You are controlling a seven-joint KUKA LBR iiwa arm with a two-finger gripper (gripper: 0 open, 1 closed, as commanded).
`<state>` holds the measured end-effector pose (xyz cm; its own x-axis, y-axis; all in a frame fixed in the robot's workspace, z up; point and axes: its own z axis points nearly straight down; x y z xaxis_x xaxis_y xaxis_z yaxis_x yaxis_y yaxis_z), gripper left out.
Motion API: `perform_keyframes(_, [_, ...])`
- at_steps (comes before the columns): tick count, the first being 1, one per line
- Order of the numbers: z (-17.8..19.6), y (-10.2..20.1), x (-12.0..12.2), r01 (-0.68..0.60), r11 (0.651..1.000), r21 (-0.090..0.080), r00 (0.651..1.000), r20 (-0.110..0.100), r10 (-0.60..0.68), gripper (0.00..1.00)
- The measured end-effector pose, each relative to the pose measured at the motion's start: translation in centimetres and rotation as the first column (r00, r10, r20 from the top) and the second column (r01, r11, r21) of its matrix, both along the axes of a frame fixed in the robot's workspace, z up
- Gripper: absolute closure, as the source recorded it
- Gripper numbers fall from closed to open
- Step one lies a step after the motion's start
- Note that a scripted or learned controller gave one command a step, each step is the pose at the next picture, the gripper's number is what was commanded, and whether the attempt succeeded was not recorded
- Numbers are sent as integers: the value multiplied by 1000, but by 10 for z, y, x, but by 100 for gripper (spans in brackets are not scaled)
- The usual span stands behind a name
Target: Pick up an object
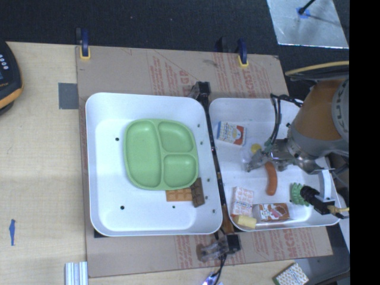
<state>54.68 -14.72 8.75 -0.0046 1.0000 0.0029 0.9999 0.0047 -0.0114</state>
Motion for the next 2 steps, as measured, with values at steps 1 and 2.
perform_keyframes(1, [15,-3,2,-1,1000,-3,1000,6,1,100])
perform_keyframes(2, [112,72,34,-7,1000,-1,1000,20,7,100])
